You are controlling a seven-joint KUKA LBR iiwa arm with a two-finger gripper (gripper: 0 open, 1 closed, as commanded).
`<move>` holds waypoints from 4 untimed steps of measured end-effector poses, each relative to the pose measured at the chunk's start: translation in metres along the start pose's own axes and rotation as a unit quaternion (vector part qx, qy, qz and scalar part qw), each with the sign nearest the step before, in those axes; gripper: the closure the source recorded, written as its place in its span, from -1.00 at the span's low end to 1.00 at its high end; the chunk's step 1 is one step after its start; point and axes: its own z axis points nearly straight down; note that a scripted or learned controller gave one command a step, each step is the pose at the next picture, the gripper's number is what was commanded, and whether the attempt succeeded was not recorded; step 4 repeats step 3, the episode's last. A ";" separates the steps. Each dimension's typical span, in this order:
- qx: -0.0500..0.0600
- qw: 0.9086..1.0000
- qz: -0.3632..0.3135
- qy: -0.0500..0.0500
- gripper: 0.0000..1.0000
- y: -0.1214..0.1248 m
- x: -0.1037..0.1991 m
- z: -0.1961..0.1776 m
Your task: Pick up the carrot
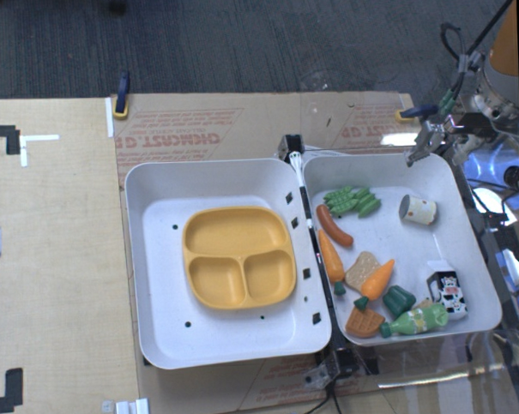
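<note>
Carrot (379,279) sits mid right bin (467,236), tilted, leaning on bread slice (361,271), green pepper (398,298) crowding its low end. My gripper (428,139) parked over bin's far corner, well apart, carrying nothing; can't tell how wide claw is. Sausage (335,225) close by, lookalike risk I reckon.

The scene was viewed by a single fixed camera, set above the counter (57,279) and looking down on it at a slant. Both white bins were taken in whole: the left bin (151,275) sat at the centre of the frame and the right bin (467,236) at centre right. Dark floor (235,31) was seen across the top. The arm (494,71) was cut off at the upper right corner.
</note>
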 end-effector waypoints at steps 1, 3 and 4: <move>0.001 1.000 -0.025 0.001 -1.00 -0.043 0.048 0.144; -0.002 1.000 -0.024 0.002 1.00 -0.116 0.026 0.186; -0.002 1.000 -0.024 0.002 1.00 -0.116 0.026 0.186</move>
